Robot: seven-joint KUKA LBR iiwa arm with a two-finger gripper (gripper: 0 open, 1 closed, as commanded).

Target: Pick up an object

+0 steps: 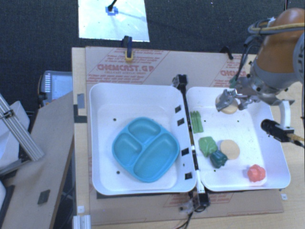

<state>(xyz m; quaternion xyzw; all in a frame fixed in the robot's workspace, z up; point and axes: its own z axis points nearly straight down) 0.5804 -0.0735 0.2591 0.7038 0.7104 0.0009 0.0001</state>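
1. Nearest the camera, at the front right corner of the right bin (281, 173), lies a small pink-red lumpy object (256, 173), on its own and well apart from the gripper.
2. A little further in, near the middle of that bin, three things cluster — a dark teal block (218, 158), a green chunk (207, 145) touching it on the upper left, and a pale tan disc (230, 149) just beside both on the right.
3. In the left bin (102, 128), a blue divided plate (145, 149) with three compartments lies flat, slightly turned, toward the front and centre.
4. Further back in the right bin, a slim green strip (196, 121) lies just beside the divider between the two bins, running front to back.
5. At the far side of the right bin hangs the gripper (228, 100), metallic, reaching in from the right below the grey arm (279, 66) with its orange band. A pale tan round piece (230, 109) shows directly under the fingertips — whether the fingers are clamped on it, or are spread or closed at all, cannot be told from this angle.
6. Beyond the bins, the brown board (152, 63) with red lettering carries a yellow clamp (128, 54) at its far edge, and a pale square sheet (113, 13) lies on the dark floor behind.
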